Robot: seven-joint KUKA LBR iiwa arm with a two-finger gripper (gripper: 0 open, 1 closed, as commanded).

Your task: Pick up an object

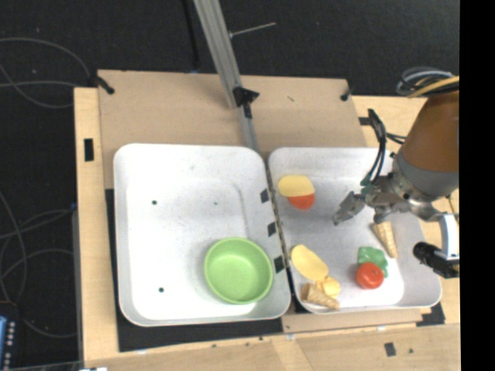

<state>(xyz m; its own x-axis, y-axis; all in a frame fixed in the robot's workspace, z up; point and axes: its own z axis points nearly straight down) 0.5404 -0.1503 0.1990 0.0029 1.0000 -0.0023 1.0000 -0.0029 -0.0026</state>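
Plastic toy food, likely light, stiff, slick | cone [385,238] in right bin [332,165] just beside claw [363,207] | claw spread, pinching nothing | grip across cone's narrow sides

No readable text, labels, brands, numbers or signs anywhere. Nothing printed on either white bin [131,207], the tabletop [309,107], the green bowl [237,270] or the toy food. Small dark marks on bin floors and tabletop edges too tiny to read as characters.
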